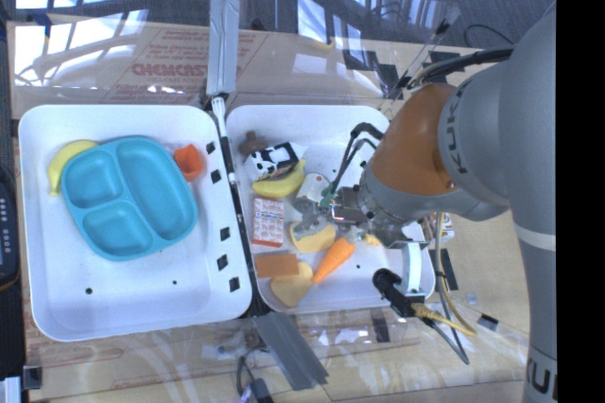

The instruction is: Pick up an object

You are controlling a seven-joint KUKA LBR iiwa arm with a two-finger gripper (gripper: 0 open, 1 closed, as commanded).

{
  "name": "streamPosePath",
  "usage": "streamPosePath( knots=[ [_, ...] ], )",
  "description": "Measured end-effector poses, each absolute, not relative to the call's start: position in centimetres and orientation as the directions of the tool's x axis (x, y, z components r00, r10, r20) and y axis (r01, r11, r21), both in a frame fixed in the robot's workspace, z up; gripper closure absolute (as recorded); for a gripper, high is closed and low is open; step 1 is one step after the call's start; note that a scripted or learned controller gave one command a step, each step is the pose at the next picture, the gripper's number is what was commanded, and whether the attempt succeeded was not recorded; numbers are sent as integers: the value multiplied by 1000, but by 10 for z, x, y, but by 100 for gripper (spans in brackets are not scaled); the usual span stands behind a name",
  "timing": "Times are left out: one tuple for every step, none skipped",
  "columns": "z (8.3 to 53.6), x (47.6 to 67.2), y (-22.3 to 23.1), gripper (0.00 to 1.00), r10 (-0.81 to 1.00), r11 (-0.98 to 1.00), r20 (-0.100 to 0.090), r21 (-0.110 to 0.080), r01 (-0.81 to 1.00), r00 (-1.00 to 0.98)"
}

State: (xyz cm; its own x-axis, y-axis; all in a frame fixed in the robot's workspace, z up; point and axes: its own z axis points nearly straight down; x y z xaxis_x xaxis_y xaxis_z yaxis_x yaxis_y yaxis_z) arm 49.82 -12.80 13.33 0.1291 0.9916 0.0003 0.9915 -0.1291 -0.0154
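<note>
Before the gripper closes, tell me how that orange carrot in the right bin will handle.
The carrot looks like smooth moulded plastic, so probably light, rigid and slippery. Its tapered cone shape may squirt from the fingers or roll. It lies among crowded toys, so neighbours could shift.

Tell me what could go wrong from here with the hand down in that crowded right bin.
1. The hand sits low in the right bin among tightly packed items: the carrot, yellow pieces and the small card. It may shove them instead of gripping one.
2. The carrot lies tilted against its neighbours, so it could slip or drag another piece along.
3. The arm covers the bin's right side, hiding what is underneath.
</note>
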Motion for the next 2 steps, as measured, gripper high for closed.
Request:
streamPosePath(
  knots=[
    [94,481,-146,0,1000,14,-1,9,1000,-14],
    [90,489,-120,0,997,75,1,-1,997,-75]
  ],
)
